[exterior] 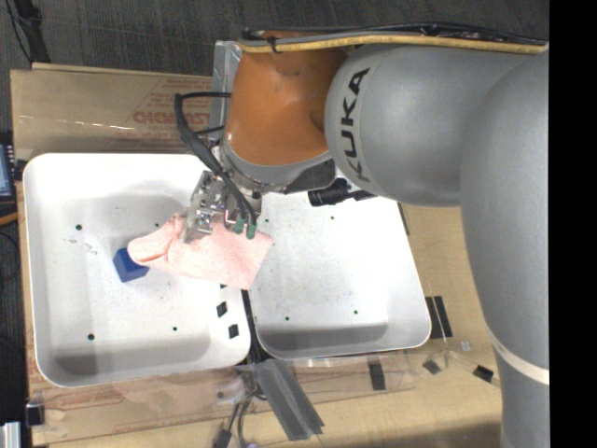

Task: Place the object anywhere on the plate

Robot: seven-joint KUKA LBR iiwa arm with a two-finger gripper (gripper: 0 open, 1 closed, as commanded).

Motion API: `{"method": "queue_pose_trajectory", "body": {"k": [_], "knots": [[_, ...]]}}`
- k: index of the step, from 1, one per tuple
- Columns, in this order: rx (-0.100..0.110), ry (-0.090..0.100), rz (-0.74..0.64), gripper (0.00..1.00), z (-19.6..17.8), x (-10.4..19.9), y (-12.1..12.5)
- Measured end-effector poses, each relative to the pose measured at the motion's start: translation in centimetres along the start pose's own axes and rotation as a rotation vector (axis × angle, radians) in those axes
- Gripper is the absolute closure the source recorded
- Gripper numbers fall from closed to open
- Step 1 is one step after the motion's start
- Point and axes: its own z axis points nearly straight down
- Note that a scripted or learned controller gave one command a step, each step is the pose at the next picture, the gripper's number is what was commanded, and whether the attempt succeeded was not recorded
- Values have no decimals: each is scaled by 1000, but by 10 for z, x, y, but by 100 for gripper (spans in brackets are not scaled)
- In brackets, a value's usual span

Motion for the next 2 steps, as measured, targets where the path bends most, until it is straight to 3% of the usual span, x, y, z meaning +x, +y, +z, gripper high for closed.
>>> {"method": "queue_pose_trajectory", "body": {"k": [1,2], "knots": [[-1,-1,-238,100,-1,-3,41],[-1,-2,-237,0,-1,-3,40]]}}
